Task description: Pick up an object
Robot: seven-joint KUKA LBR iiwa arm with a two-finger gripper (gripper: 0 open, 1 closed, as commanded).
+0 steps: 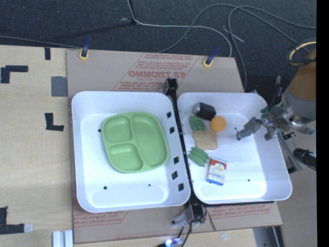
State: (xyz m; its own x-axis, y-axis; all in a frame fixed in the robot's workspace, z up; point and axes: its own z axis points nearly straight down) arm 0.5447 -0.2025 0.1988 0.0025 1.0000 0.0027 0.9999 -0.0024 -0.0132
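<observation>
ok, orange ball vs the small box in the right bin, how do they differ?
The orange ball is round and plain orange; the small box is flat, rectangular, with red, white and blue print. The ball sits toward the bin's far side beside a dark object; the box lies nearer the front edge. Both rest untouched in the right bin.

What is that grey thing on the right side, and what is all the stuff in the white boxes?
That grey thing is a robot arm. At its tip is a pincer, a metal hand for grabbing. The picture comes from a camera up above, looking down. On the bench sit two white bins. The left bin holds a green plate with sections. The right bin holds an orange ball, a dark cylinder, two green leafy toys, a tan block and a small red and blue box. The pincer hangs over the right bin, holding nothing.
</observation>
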